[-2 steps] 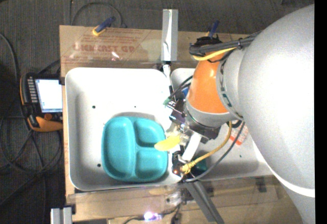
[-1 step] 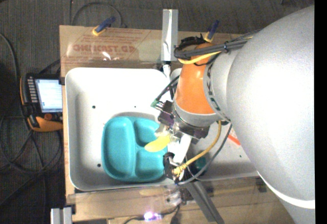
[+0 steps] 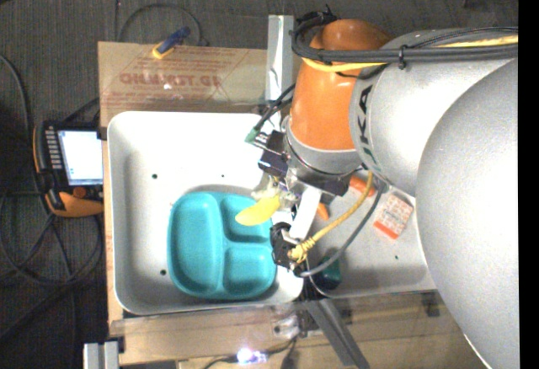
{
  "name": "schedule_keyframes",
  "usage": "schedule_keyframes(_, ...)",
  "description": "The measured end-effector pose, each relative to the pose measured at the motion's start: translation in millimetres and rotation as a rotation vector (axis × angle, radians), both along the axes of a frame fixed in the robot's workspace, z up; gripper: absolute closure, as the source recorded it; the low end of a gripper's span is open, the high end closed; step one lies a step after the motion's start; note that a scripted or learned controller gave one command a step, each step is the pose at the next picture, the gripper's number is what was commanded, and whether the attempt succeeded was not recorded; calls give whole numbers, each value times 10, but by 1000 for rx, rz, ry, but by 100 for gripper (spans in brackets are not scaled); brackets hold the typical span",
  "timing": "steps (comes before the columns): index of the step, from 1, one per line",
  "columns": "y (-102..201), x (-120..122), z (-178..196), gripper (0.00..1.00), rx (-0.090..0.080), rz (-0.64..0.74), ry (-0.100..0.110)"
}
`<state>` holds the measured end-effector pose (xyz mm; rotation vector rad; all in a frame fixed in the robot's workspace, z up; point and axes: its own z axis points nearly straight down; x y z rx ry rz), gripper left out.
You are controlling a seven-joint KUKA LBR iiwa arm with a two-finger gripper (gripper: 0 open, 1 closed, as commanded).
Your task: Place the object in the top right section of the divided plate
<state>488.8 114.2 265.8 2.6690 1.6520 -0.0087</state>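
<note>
Yellow object [image 3: 258,209]: small, banana-like, curved, glossy. It sits over the upper right edge of the teal divided plate [image 3: 221,248] in the left bin [image 3: 135,157], right under the gripper [image 3: 282,203]. Gripper state: can't tell.

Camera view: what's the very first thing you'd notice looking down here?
The huge grey arm with its orange band fills the right side. Below it, a bright teal divided plate sits in the left white bin, with a yellow object at the plate's upper right edge, under the pincer.
</note>
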Motion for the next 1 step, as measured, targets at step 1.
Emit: schedule_keyframes(1,0,-1,-1,0,0,0,0)
